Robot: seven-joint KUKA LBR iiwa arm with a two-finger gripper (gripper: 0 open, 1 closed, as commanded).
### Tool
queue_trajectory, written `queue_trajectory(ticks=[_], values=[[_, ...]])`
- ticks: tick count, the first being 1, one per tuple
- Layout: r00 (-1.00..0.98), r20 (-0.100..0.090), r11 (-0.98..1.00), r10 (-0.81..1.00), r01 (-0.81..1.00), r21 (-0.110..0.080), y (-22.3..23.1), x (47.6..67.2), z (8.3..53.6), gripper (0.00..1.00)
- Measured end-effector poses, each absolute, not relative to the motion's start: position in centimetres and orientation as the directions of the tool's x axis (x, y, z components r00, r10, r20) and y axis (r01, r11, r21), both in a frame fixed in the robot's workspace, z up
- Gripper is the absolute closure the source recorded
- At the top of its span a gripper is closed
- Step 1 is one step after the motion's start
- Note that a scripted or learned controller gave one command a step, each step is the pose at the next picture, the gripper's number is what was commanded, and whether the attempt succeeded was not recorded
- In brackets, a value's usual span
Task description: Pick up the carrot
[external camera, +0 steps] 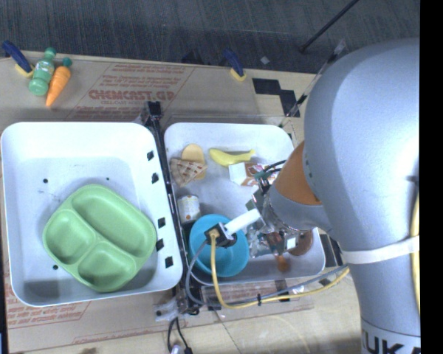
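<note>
The claw [269, 245] sat low in the right bin [207, 135] beside a blue bowl [220, 248], so buried under the grey arm [362, 161] and its cables that its state could not be told, though a small orange thing showed just beneath it, too hidden to name. Red print reading "CHEMCAST GP" ran across the cardboard on the bench [133, 94], and part of "KUKA" showed at the arm's lower edge. A carrot [57, 83] lay outside the bins at the bench's far left corner beside a green bottle [41, 74], while a green divided plate [100, 236] rested in the left bin [29, 146].

tray [100, 236] in left bin [22, 142], banana [231, 155] in right bin [214, 131]
</note>
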State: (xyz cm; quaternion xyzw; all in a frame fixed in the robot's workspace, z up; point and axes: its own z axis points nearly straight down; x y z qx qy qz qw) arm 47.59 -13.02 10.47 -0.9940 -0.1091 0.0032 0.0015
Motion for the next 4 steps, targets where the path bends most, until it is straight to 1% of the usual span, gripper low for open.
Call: queue_trajectory(ticks=[1,2,3,4], values=[[0.976,-0.006,-0.976,0.216,0.216,-0.006,-13.0,47.6,10.4,0.00],[0.976,-0.005,-0.976,0.218,0.218,-0.008,-17.7,49.6,13.0,0.00],[0.977,-0.005,-0.977,0.214,0.214,-0.010,-15.6,47.6,9.1,0.00],[0.978,-0.005,-0.978,0.209,0.209,-0.010,-17.8,47.6,10.3,0.00]])
